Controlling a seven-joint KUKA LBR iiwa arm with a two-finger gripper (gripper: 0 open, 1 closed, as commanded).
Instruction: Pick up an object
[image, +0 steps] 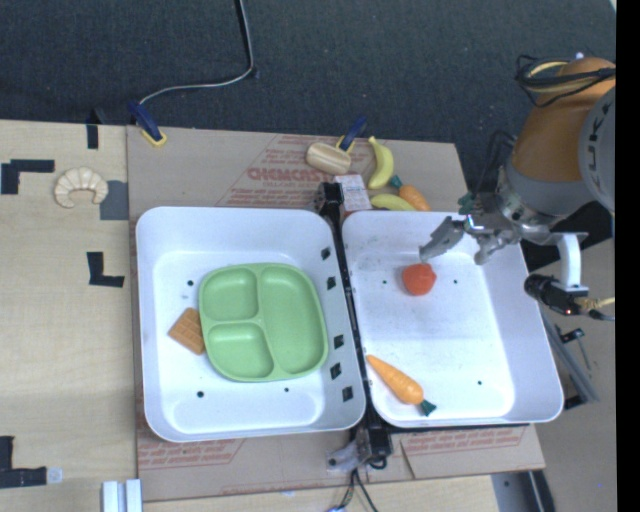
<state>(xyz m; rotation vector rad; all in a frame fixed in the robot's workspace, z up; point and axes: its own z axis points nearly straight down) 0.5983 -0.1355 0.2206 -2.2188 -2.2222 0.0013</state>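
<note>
Half-hidden brown wedge (187, 331) under green plate (264, 322), left bin (160, 240).

Arm (560, 130): grey shell, wide orange band above the wrist, thin black cables looped over the top. Wrist is a grey metal block. Tool (462, 240): two slim grey metal fingers. White bracket with a black cylinder on the side.

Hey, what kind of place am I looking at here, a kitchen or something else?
Most likely a robot lab bench for pick-up trials, not a kitchen. Two white bins sit clamped on cardboard, toy food such as a carrot and tomato lies in them, and a robot arm's gripper hangs over one.
</note>
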